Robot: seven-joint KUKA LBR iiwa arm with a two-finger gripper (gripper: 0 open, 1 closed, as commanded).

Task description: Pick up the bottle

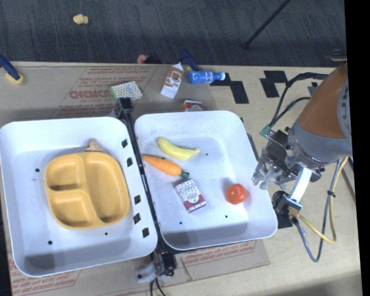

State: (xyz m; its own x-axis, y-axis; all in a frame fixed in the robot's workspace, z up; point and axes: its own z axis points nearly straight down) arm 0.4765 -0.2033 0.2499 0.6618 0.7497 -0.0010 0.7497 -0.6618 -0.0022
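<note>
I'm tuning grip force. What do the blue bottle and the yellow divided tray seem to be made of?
Blue bottle: probably translucent plastic, going by its light glints; it lies on its side behind the bins. Yellow divided tray: apparently moulded plastic, matte, with an even colour and rounded compartment edges.

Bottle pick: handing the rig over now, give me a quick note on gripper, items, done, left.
Gripper: hanging at the right rim of the right bin, nothing between its fingers that I can see; open or shut, I cannot tell.
Bottle: blue, lying on its side on the bench beyond the right bin, outside both bins.
Right bin holds a banana, carrot, small carton and tomato. Left bin holds a yellow divided tray.
Done: nothing visible; the bottle is not picked up.
Left: reach the bottle, grasp, lift.
</note>
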